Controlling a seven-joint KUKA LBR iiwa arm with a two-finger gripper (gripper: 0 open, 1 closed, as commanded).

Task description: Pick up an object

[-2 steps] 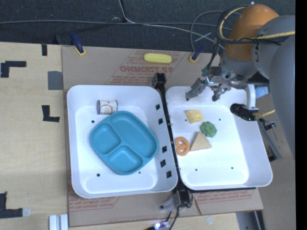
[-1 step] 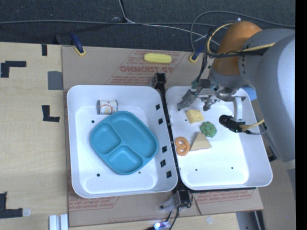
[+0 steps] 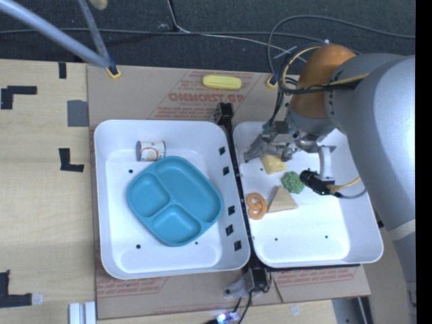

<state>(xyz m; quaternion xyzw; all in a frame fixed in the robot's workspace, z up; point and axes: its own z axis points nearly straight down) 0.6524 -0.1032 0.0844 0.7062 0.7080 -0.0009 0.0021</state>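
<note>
**Gripper above the cheese in the right bin**

The arm (image 3: 378, 113) reaches over the right bin (image 3: 351, 248). The gripper (image 3: 273, 150) hangs low; whether its jaws are released or clenched I cannot tell. 1 yellow cheese piece (image 3: 273, 163) lies just under the jaws, the broccoli (image 3: 291, 181) slightly beyond, toward the front.

Pale yellow cheese block (image 3: 273, 163) flat in right bin, under claw (image 3: 275, 147).
</note>
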